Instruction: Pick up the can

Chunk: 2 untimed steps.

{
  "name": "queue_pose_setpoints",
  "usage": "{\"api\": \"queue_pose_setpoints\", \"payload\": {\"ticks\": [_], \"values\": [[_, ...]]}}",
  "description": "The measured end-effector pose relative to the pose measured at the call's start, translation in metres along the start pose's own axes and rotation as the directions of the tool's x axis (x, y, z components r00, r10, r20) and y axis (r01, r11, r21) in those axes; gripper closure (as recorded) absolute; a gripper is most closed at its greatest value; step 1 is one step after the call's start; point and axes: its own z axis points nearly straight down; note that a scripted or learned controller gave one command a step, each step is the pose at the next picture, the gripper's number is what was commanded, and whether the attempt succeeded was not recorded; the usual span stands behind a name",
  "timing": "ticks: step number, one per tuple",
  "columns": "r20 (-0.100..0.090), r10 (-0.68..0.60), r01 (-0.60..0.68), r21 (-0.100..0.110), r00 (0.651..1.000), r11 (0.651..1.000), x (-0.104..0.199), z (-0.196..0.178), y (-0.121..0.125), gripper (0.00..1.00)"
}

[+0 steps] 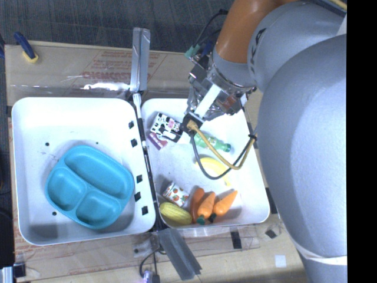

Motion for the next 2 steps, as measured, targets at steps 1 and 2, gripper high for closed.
{"api": "queue_pose_setpoints", "payload": {"ticks": [1,2], "values": [[0.003,0.427,-0.427,-0.001,0.904,0.904,-0.0382,-0.0262,0.0157,1.00],[0.003,0.427,-0.427,0.000,0.904,0.904,-0.0381,-0.0264,0.0154,0.00]]}}
